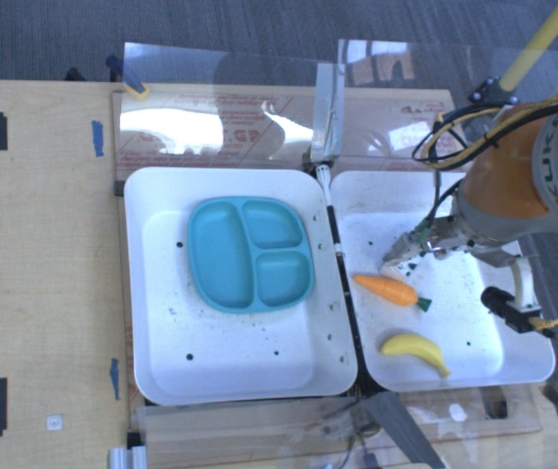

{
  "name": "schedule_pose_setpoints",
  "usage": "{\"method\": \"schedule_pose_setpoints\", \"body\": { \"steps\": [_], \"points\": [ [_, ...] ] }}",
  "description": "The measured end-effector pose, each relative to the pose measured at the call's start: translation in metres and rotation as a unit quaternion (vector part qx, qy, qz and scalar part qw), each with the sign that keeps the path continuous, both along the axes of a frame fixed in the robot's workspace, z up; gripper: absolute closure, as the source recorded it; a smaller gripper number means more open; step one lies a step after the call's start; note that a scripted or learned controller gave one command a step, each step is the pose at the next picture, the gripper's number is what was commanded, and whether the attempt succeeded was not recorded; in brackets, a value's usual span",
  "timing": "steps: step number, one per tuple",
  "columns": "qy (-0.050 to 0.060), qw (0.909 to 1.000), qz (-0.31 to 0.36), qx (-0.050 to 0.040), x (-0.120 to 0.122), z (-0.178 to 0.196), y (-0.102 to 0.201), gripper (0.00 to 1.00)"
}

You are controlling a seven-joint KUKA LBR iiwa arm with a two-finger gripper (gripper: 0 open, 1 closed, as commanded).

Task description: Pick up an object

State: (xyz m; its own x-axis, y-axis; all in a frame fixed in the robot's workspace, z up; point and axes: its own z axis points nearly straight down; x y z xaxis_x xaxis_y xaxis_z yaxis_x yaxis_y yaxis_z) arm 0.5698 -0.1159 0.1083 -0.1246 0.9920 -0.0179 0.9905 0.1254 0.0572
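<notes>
An orange carrot (386,288) with a green stem end lies in the middle of the right bin (523,360). In front of it, near the bin's front wall, lies a yellow banana (414,350). My gripper (404,253) hangs over the right bin just behind the carrot's left end, its tips pointing left and down. Nothing shows between the fingers. The grey arm with its orange band (503,179) comes in from the right.
The left bin (161,350) holds a teal three-compartment plate (250,253). A raised divider (337,262) runs between the two bins. Clear plastic panels (327,106) stand behind them. A black fitting (508,306) on the arm hangs over the right bin's right side.
</notes>
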Motion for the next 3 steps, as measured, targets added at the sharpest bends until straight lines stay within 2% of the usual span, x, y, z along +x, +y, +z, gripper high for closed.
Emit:
{"method": "schedule_pose_setpoints", "body": {
  "steps": [1,2,3],
  "points": [
    [-0.003,0.999,0.045,-0.0034,-0.021,0.0,0.008,0.0],
    [-0.003,0.9795,0.201,-0.0126,-0.035,0.001,0.012,0.0],
    [0.026,0.9986,0.046,0.0048,0.016,-0.021,0.012,0.0]
  ]
}}
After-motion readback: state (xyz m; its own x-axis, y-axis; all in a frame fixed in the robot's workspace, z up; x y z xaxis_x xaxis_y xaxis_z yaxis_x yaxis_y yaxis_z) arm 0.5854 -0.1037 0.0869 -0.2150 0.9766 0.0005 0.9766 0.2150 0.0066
